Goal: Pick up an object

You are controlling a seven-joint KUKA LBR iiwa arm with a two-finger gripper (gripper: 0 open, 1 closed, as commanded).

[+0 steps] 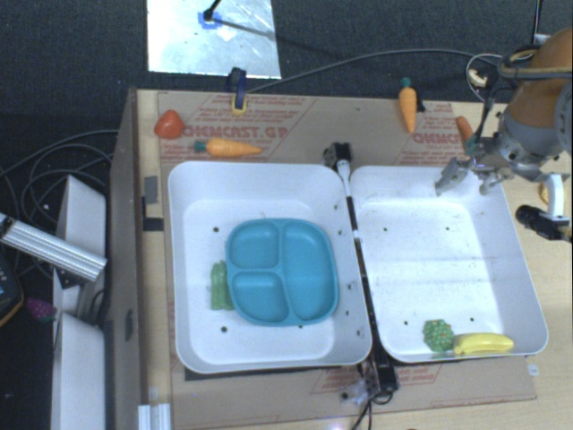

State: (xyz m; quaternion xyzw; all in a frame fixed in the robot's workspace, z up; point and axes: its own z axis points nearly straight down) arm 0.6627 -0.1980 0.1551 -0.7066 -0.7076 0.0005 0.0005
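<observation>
Claw: the grey two-finger gripper (467, 176) is hanging over the far right corner of the right shallow white plastic bin (528, 307). Its two fingers are standing apart, and nothing is lying between them, so it is holding nothing.

Arm: the grey arm with the orange band (540, 97) is reaching in from the right, probably because its base is standing on that side.

Nearest targets: a small bumpy green toy, like broccoli, (438, 334) and a yellow plastic banana (484, 343) are lying touching each other at the near edge of the same bin, well apart from the claw and toward the camera.

Other bin: to the left of the claw, the left shallow white plastic bin (192, 240) is carrying a blue plastic plate with three compartments (282, 271). A green ribbed toy vegetable (219, 287) is lying just beside the plate's left rim, not in any compartment.

Outside the bins: one orange plastic carrot (408, 106) is lying on the cardboard just beyond the claw, another orange plastic carrot (231, 148) and a red round toy (168, 124) far to its left. These are looking out of play.

Step, as a judgement: the claw is seeming ready to descend, but no object is lying under it, so a grasp here would likely be closing on air.
</observation>
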